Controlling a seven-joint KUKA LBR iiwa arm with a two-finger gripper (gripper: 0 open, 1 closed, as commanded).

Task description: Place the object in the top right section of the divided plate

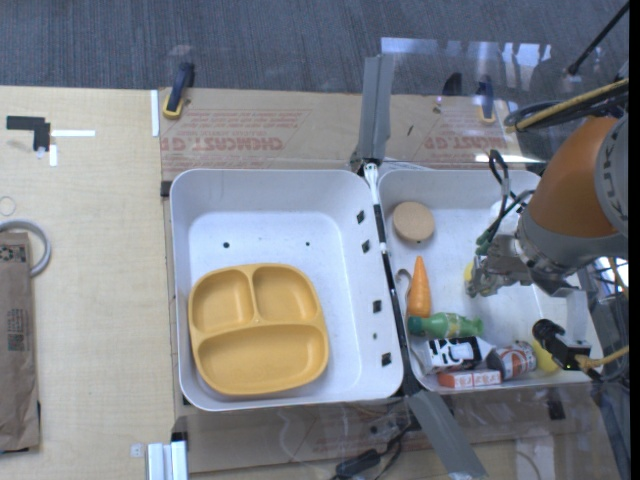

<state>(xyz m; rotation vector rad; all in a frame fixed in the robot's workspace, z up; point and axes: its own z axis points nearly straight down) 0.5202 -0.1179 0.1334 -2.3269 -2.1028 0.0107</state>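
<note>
The yellow divided plate (258,328) lies in the left bin (270,218), towards its near edge, with the two small sections on the far side. Everything that could go onto it is in the right bin (455,203). A round tan disc (413,222) sits at the far left, a carrot (418,288) points away below it, and a green bottle (445,324) lies on its side. Along the near wall are a black-and-white packet (455,350), a red box (468,377) and a small can (515,361), crowded together and hard to read.

The hand (484,276) hangs over the right bin, just right of the carrot. It is too blurred and tangled with cables to tell whether it is wide, narrow or holding anything. The arm (580,183) is cut off at the right edge and hides that bin's right side.
</note>
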